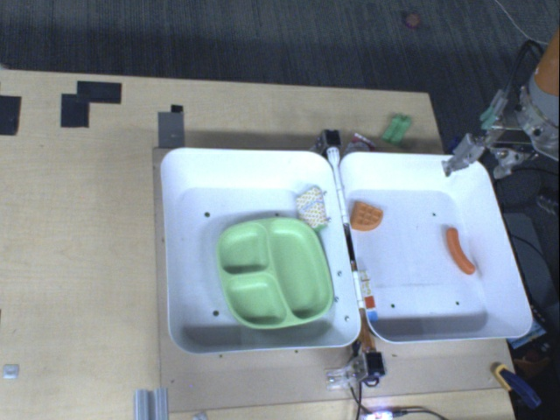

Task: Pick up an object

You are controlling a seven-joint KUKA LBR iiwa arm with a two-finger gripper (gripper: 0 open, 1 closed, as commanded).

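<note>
The right bin (420, 309) holds an orange waffle-like piece (367, 216) near its left wall and an orange sausage (460, 250) towards its right side. In the left bin (188, 234) a green divided plate (274, 272) lies flat, with a small pale patterned object (311, 205) beside the plate's far right corner. My gripper (464, 153) hangs over the far right corner of the right bin, above and apart from the sausage. Nothing shows in its grasp.
A small green object (396, 129) lies on the bench behind the right bin. Black patches (87, 101) mark the bench at the far left. A dark post (171, 128) stands by the left bin's far corner. Cables and a connector (363, 370) sit at the front between the bins.
</note>
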